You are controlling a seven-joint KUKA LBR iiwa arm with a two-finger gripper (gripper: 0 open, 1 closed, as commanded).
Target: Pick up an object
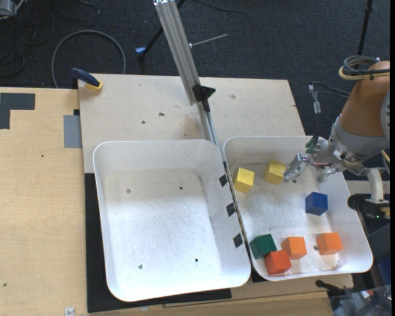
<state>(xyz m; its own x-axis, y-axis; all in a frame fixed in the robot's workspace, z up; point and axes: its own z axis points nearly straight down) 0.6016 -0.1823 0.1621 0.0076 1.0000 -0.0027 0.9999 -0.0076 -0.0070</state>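
Seven blocks lie in the right bin (359, 259); the jaws' state I cannot tell, hovering at three o'clock of a yellow block (275, 172), needing descent.

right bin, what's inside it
The right bin holds two yellow blocks, a blue block, a green block, and three orange blocks. The gripper covers the floor beneath it.

Dark carpet floor (263, 18), loose cables (85, 51); pale wooden bench (26, 196).
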